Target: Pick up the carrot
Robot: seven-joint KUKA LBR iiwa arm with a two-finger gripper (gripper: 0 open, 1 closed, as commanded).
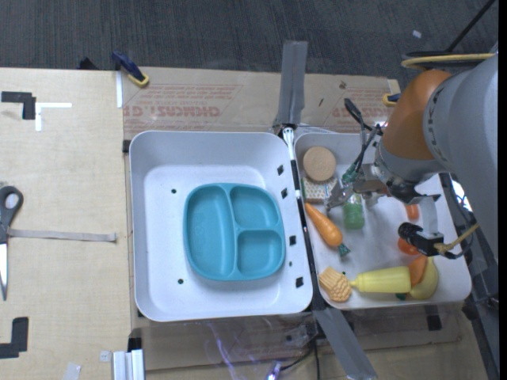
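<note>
Blue plate [234, 232] sits frame centre in the left bin [142, 236]. Carrot [325, 224] lies right of centre, against the divider. Gripper [346, 199] hangs just above-right (jaw state indeterminate). Risk: crowded neighbouring toys deflecting the grasp.

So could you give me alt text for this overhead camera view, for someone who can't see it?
A grey robot arm's pincer hangs over the right bin, just right of an orange carrot lying near a cookie and a corn cob. The left bin holds a divided teal plate.
</note>
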